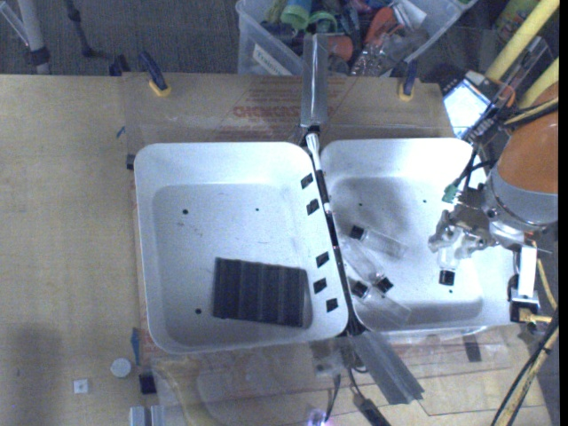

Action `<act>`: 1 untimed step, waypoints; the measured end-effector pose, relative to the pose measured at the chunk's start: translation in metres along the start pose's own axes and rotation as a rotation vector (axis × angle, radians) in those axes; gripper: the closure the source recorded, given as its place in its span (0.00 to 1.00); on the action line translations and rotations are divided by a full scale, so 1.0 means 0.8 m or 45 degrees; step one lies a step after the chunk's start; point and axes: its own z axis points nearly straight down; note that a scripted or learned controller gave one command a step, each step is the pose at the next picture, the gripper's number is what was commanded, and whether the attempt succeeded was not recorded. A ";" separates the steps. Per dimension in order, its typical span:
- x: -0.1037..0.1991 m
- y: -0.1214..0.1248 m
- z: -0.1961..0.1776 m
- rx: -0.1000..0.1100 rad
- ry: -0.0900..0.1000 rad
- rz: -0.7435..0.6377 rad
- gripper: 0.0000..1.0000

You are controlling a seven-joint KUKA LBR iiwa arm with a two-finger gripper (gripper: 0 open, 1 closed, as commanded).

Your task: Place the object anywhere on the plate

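Observation:
The plate (259, 292) is a dark ribbed rectangle lying flat in the left bin (160, 180), near its front. My gripper (449, 248) hangs over the right side of the right bin (417, 153). It is shut on a small clear vial (447, 263) that hangs downward, its black cap (446, 277) at the bottom. Two more clear vials with black caps lie on the right bin's floor: one (376, 239) left of centre, the other (380, 288) near the front left corner.
A black-marked divider (321, 229) runs between the two bins. A clear tub of colourful items (355, 11) stands behind the bins. Cables and the orange-banded arm (532, 162) crowd the right edge. Small bits lie on the bench at the front left (120, 367).

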 end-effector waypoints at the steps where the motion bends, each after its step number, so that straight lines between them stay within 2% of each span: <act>1: 0.093 0.038 0.020 0.002 0.001 0.467 1.00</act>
